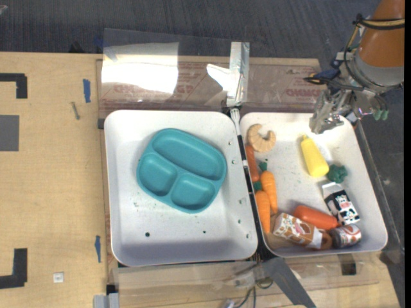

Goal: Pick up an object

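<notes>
Fingers [327,122], state impossible to tell, hover over the right bin [369,172] above the yellow corn [313,156].

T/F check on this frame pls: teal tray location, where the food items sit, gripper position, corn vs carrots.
1. The teal divided tray lies in the left bin. True.
2. The yellow corn lies in the left bin. False: it lies in the right bin.
3. The gripper is over the right bin's upper right corner. True.
4. The gripper is holding the corn. False: the corn lies on the bin floor, below the gripper.
5. The carrots lie along the right bin's left side. True.
</notes>
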